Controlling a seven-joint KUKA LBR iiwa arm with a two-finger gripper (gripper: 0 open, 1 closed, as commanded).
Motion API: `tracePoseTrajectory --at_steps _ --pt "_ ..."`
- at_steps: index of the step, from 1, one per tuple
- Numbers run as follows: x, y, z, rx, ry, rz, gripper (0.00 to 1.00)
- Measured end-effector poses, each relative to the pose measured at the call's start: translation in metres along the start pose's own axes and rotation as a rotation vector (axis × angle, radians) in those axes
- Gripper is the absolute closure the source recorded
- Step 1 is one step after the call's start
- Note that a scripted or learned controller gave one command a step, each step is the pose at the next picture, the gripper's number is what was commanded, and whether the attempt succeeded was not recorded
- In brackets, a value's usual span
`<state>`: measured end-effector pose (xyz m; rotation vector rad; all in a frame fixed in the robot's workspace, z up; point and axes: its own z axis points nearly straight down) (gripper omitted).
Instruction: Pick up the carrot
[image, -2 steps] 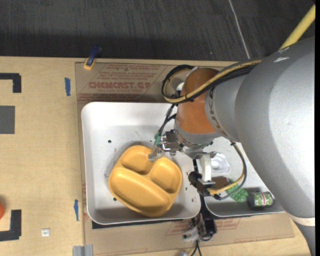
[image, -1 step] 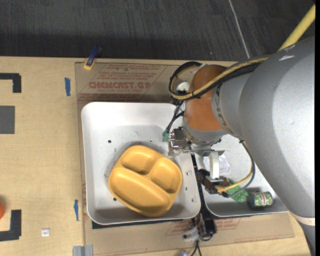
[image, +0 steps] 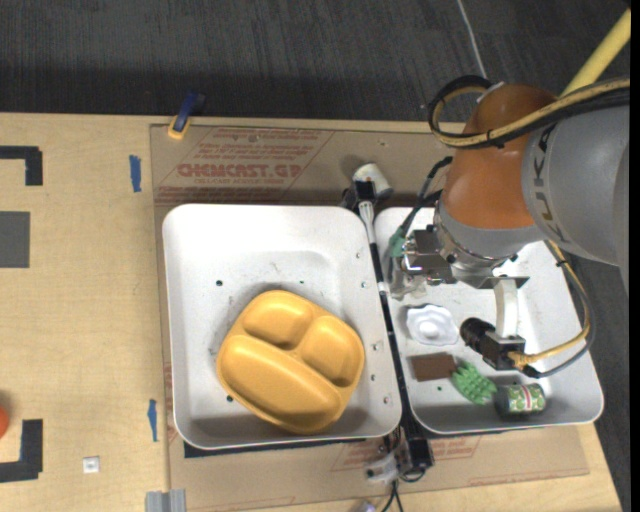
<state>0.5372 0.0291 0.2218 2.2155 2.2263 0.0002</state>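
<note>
carrot: place uncertain, as nothing in the bins reads plainly as one. the nearest candidate is a green frilly piece (image: 472, 383) at the near side of the right bin (image: 580, 390). it may be a leafy top, but i cannot tell.

gripper (image: 408, 272): under the wrist of the arm (image: 500, 170), over the right bin's left side, close to the wall shared with the left bin (image: 200, 240). how wide it stands cannot be told, and nothing is seen in its hold.

right bin, other contents: a white crumpled piece (image: 430, 322), with a brown block (image: 432, 367) just beside the green piece. a green-and-white can-like item (image: 522, 398) lies by the near right corner.

left bin: a large yellow lump (image: 290, 360) covers much of the floor.

step in hand (judged): approach, with no grasp made yet.

next move calls for (judged): settling the target first. then a shift toward the near side of the right bin and a descent clear of the brown block and the can-like item.

edges and room: the small items crowd the near wall, so there is little slack there. the shared wall lies close by the gripper. the right bin's floor toward its right wall is bare, and so is the far half of the left bin.
</note>
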Motion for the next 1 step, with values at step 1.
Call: tracePoseTrajectory --at_steps 1 --pt "0.0658 -0.0582 0.0453 0.004 0.001 0.084 1.00"
